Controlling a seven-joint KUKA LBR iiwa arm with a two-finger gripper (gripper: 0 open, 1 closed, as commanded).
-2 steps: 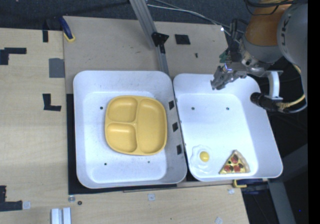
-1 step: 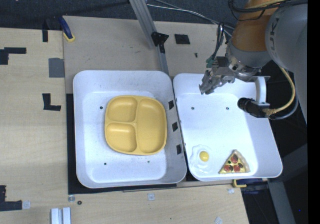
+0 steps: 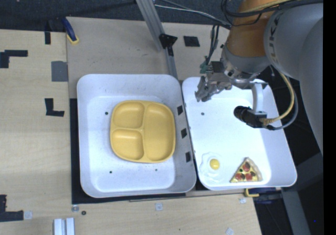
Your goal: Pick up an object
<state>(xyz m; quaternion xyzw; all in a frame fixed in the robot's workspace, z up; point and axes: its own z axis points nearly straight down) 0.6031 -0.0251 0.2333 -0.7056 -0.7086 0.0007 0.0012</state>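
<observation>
While arm [image 3: 262, 29] hovers: one plate [image 3: 143, 131], one egg [image 3: 212, 165], one pizza slice [image 3: 246, 171].

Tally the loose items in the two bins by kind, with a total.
Yellow divided plate: 1, in the left bin
Toy fried egg: 1, in the right bin
Toy pizza slice: 1, in the right bin
Total: 3

Wooden bench [image 3: 31, 134] — two white bins [image 3: 89, 139] [image 3: 278, 145] side by side.
</observation>
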